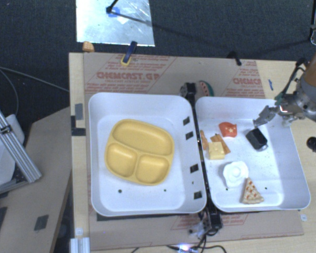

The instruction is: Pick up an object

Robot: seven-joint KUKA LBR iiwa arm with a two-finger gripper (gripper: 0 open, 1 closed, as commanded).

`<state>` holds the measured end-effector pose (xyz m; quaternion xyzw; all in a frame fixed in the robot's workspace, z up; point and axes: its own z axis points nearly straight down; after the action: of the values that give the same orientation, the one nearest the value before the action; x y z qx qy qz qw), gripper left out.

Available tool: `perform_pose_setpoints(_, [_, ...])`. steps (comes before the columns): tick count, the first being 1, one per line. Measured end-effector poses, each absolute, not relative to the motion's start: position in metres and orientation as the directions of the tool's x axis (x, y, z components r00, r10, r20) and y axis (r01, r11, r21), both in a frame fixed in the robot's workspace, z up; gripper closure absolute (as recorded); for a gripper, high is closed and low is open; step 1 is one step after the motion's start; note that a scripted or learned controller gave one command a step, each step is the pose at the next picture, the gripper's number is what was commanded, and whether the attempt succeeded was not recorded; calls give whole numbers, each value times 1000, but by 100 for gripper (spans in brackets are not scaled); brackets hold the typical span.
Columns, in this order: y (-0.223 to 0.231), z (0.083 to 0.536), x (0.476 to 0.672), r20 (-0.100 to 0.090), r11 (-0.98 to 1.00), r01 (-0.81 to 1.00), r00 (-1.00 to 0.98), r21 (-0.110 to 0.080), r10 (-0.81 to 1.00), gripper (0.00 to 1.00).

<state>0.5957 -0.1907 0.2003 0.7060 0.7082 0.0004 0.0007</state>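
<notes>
The right bin [295, 157] holds several toy foods: a red piece [228, 129], a yellow cheese block [216, 151] with brown bits [221, 141] beside it, a white fried egg [235, 173] and a pizza slice [251, 192]. My gripper [259, 127] hangs over the upper right part of this bin, just right of the red piece. It is open, one black fingertip [256, 139] low and one grey fingertip [263, 115] higher, with nothing between them. The arm [312, 83] comes in from the right edge.
The left bin [102, 194] carries a yellow divided plate [139, 152]. Black clips [192, 136] line the seam between the bins. Behind the bins lie cardboard [163, 73], a blue and yellow tool [129, 53] and a shiny sheet [115, 13].
</notes>
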Motion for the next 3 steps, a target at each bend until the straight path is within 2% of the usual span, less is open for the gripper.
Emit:
perform_pose_setpoints(1, [-207, 78, 565, 2, -1, 1000, 1, -7, 1000, 0])
perform_pose_setpoints(2, [-207, 84, 483, 2, -2, 1000, 2, -4, 1000, 0])
perform_pose_setpoints(3, [-190, 84, 487, 1, 4, 1000, -4, 1, 1000, 0])
